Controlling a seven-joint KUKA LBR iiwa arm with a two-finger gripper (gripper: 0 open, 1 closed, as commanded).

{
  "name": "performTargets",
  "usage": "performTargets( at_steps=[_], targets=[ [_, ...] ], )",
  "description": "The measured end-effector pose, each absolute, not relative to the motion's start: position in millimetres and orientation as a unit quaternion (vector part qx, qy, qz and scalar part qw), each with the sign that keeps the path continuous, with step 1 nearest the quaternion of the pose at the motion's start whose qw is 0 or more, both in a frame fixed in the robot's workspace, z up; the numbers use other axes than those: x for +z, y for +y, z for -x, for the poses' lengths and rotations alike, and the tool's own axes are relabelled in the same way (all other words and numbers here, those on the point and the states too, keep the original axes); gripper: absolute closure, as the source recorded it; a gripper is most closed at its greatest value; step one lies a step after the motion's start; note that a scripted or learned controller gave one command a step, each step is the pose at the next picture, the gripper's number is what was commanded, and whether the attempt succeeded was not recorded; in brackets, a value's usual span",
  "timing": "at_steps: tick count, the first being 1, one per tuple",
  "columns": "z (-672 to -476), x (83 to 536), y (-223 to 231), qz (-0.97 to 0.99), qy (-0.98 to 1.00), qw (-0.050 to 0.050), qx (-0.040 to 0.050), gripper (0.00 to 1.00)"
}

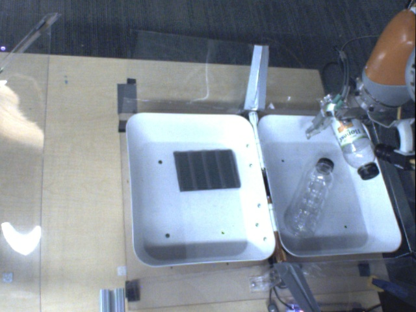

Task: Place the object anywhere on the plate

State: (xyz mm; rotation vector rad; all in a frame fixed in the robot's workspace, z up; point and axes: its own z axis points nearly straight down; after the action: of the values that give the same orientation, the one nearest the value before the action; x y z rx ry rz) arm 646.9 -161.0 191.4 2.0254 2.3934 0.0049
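Carrying a small bottle with a white label and a dark cap, the claw sits at the upper right edge of the right bin, and the bottle appears clamped in it by its upper part, tilted with the cap pointing down and to the right; this looks like a real hold, though the fingers themselves are partly hidden by the wrist hardware. The dark ribbed plate lies flat in the middle of the left bin, well apart from the claw, with the divider between the two bins in the way. A clear plastic bottle lies slantwise on the floor of the right bin, below the claw. To do the transfer well, I would judge that the arm should lift enough for the hanging cap end to clear the bin wall and the divider, travel left without swinging the bottle, and come down over the plate's middle. Lowering until the bottle nearly rests on the ribs before letting go should keep it from rolling off, since a round bottle dropped from height could easily slide onto the white floor beside the plate. The bench around the bins plays no part.
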Motion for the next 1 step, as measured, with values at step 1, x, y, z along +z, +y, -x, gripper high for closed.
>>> performTargets(
  at_steps=[1],
  targets=[
    [-670.5,290.7,-106.0,-0.603,0.798,0.005,0.0028,1.0]
  ],
)
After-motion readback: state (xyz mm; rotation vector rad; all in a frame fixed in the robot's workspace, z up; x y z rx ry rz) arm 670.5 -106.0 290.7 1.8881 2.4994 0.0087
